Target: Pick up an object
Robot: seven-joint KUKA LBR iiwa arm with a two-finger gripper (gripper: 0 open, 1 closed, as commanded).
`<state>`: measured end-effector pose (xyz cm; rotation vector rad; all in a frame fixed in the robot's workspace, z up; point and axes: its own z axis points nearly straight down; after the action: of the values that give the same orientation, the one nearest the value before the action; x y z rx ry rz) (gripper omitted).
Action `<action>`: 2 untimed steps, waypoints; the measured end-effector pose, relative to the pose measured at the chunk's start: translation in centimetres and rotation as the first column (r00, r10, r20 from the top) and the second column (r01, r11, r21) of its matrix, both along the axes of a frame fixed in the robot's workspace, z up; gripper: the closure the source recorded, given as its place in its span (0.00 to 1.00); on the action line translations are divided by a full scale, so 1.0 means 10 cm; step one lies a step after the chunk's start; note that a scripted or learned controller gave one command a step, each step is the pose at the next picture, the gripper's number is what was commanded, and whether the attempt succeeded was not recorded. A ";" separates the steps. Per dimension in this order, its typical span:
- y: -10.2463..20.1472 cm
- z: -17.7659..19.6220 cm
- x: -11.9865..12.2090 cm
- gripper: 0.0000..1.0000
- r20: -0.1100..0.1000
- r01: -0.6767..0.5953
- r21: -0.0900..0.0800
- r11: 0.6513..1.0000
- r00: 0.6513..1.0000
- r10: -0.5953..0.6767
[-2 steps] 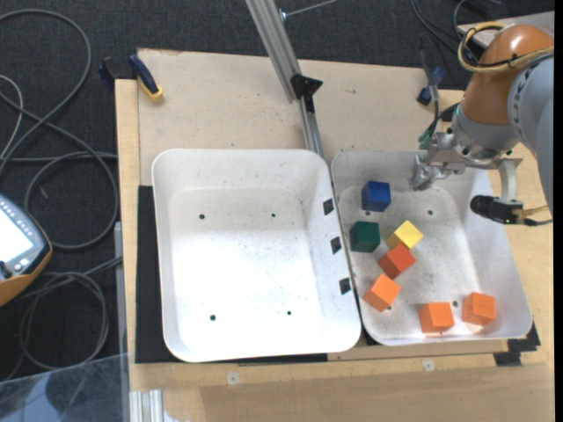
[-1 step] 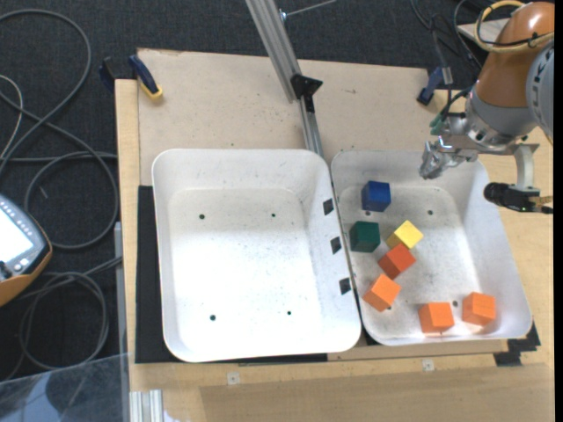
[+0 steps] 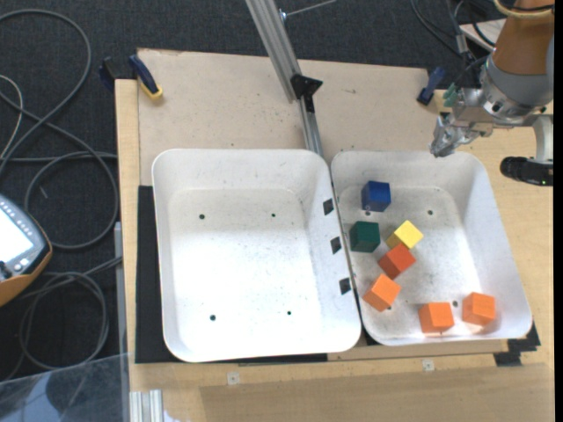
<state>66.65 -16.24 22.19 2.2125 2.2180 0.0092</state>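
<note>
Dark carpet with cables surrounded the bench (image 3: pixel 220 104). At two o'clock the gripper (image 3: pixel 442 143) hung over the right bin's (image 3: pixel 493 200) far rim, touching nothing; its state I cannot tell. Seven blocks, including a blue block (image 3: pixel 376 195), lay in this bin.

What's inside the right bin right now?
The right bin holds seven blocks: blue, green, yellow, red-orange and three orange. The gripper is at its far rim. Nothing seems covered.
</note>
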 end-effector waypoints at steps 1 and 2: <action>-0.10 0.53 0.00 1.00 -0.002 0.002 -0.001 1.000 1.000 -0.002; 0.45 0.53 -0.10 1.00 -0.011 -0.003 0.004 1.000 1.000 0.003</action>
<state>65.61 -11.78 27.45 2.2168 2.2291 0.0017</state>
